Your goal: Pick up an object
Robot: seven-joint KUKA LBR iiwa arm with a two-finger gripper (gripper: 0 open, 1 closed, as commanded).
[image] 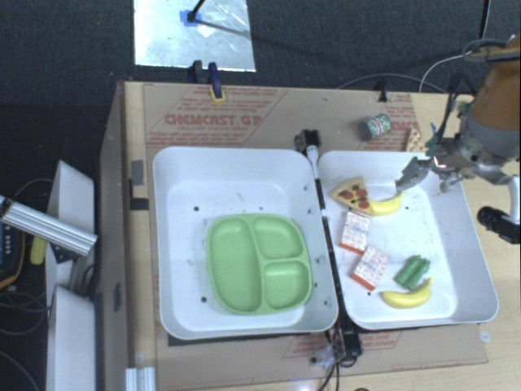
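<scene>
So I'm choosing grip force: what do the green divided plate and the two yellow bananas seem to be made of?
The green divided plate looks like moulded plastic with a matte finish: uniform colour, soft rounded compartment edges. The two yellow bananas look like smooth toy plastic, evenly yellow, though rubber or foam can't be ruled out.

One fixed camera looks down from above the bench (244, 108) at a slant, far enough back to take in both white bins whole: the left bin (175, 218) sits at the centre of the frame and the right bin (464, 243) at centre right. The bench's far edge lies toward the top of the frame, with dark floor beyond it. The arm (496, 112) enters from the upper right edge.
</scene>
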